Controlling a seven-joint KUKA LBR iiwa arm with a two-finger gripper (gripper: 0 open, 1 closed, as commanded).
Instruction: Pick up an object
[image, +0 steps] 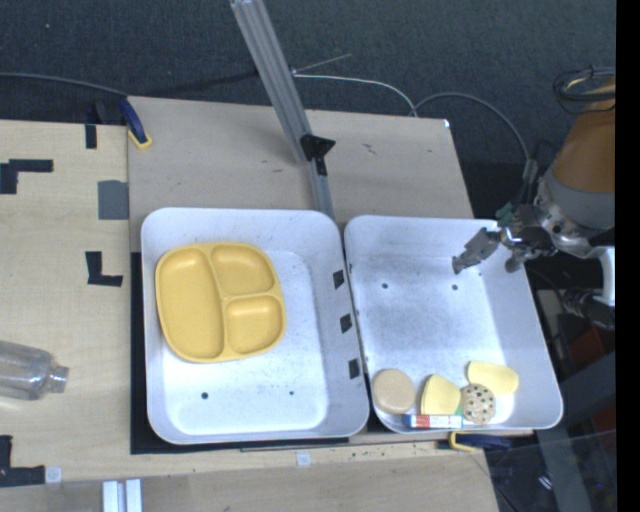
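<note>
Two shallow white bins side by side on a wooden surface (60, 210). In the left bin (160, 400), a yellow divided plate (220, 300) with three compartments. Clustered in the right bin's (420, 310) near corner: a round tan bun (393, 390), a pale yellow wedge (439, 395), a speckled cookie (479, 404), a yellow piece (492, 377). Above that bin's far right edge, gripper (490, 250) with fingers spread, pinching nothing, well apart from the cluster.

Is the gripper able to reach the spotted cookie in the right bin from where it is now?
Probably yes. The gripper hangs over the right bin near its far right edge, and bare bin floor lies between it and the spotted cookie. The yellow pieces touching the cookie may crowd the grasp.
</note>
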